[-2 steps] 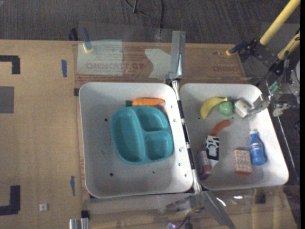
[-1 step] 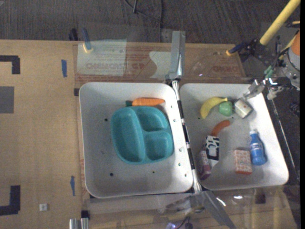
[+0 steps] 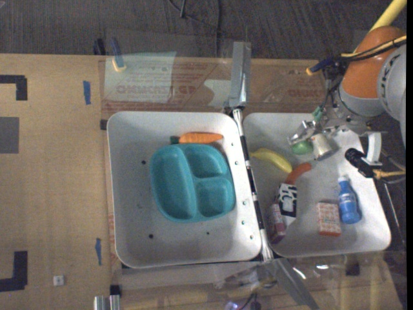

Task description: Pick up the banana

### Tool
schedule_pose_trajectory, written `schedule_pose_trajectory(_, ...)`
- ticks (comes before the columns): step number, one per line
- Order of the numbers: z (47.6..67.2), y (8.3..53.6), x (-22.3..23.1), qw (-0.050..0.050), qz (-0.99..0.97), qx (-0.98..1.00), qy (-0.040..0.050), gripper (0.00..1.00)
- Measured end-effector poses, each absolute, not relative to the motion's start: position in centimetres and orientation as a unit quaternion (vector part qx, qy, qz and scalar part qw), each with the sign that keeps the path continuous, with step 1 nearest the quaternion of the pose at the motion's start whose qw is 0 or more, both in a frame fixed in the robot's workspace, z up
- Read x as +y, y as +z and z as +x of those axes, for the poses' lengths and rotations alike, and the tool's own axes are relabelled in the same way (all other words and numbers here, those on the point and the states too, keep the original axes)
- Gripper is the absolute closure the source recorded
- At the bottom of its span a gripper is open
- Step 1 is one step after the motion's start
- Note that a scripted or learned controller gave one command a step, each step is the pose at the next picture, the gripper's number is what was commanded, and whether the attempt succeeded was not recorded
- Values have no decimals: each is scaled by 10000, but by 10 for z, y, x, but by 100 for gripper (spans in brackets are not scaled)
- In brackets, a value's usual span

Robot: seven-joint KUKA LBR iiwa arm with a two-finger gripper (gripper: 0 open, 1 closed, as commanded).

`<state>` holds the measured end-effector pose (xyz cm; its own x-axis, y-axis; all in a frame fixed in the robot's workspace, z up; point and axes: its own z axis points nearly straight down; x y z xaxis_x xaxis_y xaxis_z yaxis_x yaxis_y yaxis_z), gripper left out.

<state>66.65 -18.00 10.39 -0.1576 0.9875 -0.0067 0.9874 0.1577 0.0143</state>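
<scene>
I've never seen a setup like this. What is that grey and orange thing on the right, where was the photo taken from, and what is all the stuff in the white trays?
The picture comes from one camera fixed above a bench, looking down at a slant. The grey and orange thing is a robot arm reaching in from the right. At its tip is a pincer, its grasping part, over the far end of the right bin. I cannot tell whether it holds anything.

Two shallow white bins sit side by side. The left bin holds a teal divided tray and an orange carrot at the tray's far edge. The right bin holds the banana, which the arm is meant to pick up, lying near the bin's left wall. Around it are a blue bottle, a small orange and white box and some smaller items too blurred to name.
</scene>
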Motion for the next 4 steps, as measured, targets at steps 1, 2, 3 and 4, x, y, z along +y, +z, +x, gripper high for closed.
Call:
schedule_pose_trajectory(1,666,104,-180,72,6489,7608,32,0)
schedule_pose_trajectory(2,671,98,-123,95,6090,7931,-8,0)
schedule_pose_trajectory(3,635,100,-105,145,5160,8565,66,0)
schedule_pose_trajectory(4,580,100,-104,151,4476,8941,64,0)
